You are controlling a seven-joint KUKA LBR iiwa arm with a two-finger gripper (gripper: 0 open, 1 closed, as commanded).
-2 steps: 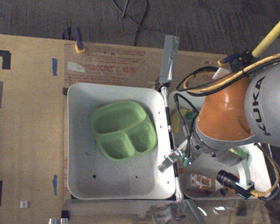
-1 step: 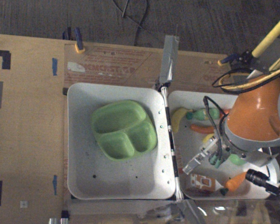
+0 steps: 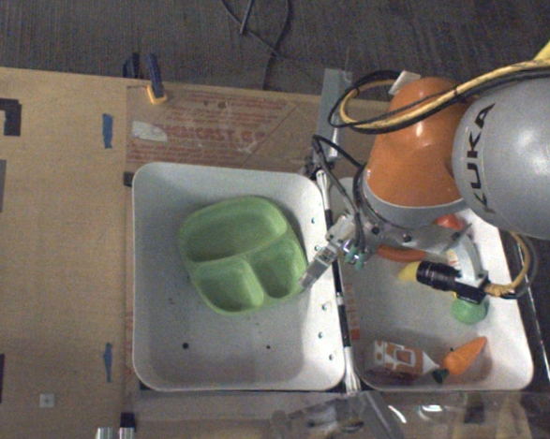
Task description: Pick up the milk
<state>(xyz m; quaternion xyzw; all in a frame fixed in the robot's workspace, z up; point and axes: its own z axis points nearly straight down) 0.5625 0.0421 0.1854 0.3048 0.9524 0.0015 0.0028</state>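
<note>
Milk carton (image 3: 399,358) lies flat at the near edge of the right bin (image 3: 518,372), beside a carrot (image 3: 463,356). Gripper (image 3: 317,267) sits well apart over the left bin (image 3: 151,252), by the green tray (image 3: 240,254); finger state can't tell

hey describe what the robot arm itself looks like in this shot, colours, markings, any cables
The arm is a rounded, glossy grey body with black KUKA lettering on its side and a bulbous orange band above the wrist. Yellow and black cables loop over the orange part. Below it a small metal gripper tapers to slim pale fingers, with thin wires bundled at its base.
</note>
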